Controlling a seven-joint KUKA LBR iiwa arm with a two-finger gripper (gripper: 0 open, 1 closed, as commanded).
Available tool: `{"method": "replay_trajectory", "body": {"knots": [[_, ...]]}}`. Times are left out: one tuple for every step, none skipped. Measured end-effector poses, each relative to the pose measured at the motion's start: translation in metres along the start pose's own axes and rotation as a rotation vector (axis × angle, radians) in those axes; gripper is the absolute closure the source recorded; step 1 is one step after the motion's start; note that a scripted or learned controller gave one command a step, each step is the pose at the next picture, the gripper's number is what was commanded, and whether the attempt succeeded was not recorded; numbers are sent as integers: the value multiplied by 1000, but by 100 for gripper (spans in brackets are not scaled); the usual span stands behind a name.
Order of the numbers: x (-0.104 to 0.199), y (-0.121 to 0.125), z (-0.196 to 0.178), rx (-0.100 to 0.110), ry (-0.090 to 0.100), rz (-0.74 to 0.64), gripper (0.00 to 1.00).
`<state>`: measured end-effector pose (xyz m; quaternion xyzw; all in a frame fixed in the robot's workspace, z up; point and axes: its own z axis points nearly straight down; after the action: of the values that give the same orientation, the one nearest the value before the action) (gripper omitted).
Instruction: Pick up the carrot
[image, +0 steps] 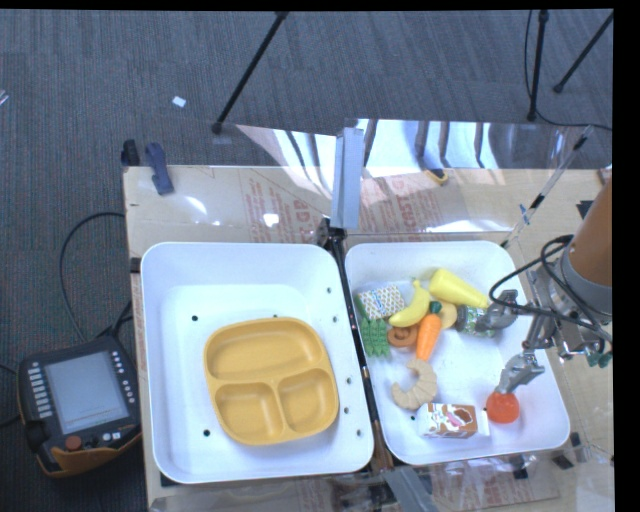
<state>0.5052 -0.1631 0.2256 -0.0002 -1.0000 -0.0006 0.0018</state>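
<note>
Camera view: carrot (428, 336) in right bin (545, 432); tray (270, 379) in left bin (170, 290).

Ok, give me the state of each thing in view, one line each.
carrot: lying in the right bin, not gripped, against the banana.
banana: lying on the pile.
croissant: flat on the bin floor.
carton: on its side.
red tomato: loose, just below the hand.
hand: low over the right bin, away from the carrot.
yellow tray: flat in the left bin.
</note>
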Motion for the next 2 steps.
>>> {"method": "replay_trajectory", "body": {"knots": [[-24,43,114,9,-27,-58,0],[-63,47,140,1,-1,369,0]]}}
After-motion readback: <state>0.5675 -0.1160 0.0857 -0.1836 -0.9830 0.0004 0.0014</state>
